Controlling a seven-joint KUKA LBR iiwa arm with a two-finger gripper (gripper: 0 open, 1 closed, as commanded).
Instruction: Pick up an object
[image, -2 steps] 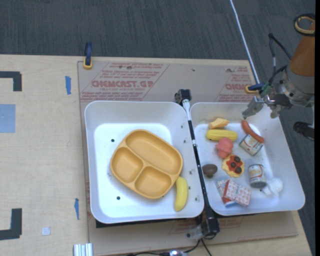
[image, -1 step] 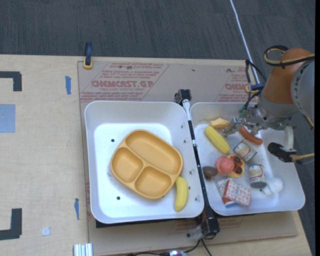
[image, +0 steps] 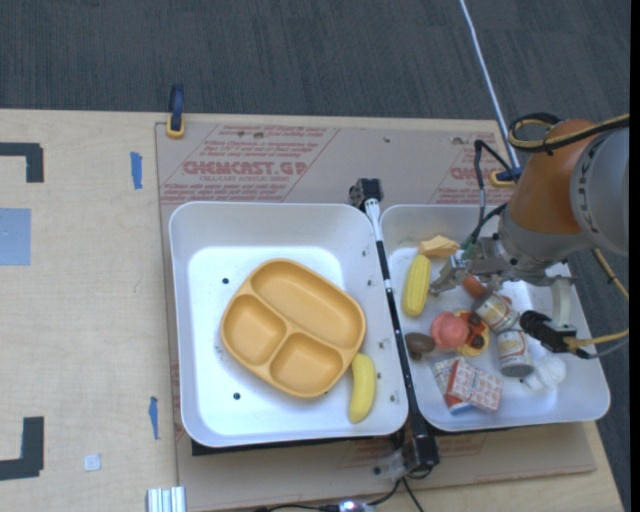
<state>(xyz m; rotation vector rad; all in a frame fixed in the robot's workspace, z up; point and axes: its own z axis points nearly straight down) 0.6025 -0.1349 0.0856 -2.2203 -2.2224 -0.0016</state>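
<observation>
Objects for picking: the right bin (image: 590, 400) carries a corn cob (image: 416, 284), a yellow wedge-shaped piece (image: 438, 246), a red toy (image: 455, 330), a dark brown rounded piece (image: 419, 345), two small cans (image: 497, 312) and (image: 512, 352), a red-and-white carton (image: 472, 385) and a white item (image: 545, 372).
Corn cob: lies lengthwise near the left wall of the right bin, towards its far corner.
Yellow wedge: just beyond the cob, near the far wall.
Cans: near the middle of the right bin, one just behind the other.
Carton: near the front edge of the right bin, tilted.
Tool (image: 470, 275): low over the far half of the right bin, between the yellow wedge and the nearer cans; whether it is apart or together cannot be told, and no object is seen in it.
Arm (image: 570, 195): enters over the right bin's far right corner.
Left bin (image: 190, 330): carries a yellow three-compartment plate (image: 292, 327) at its middle, and a banana (image: 362, 388) near its front right corner, touching the plate's rim.
Tabletop (image: 80, 330): carries both bins side by side towards its right edge.
</observation>
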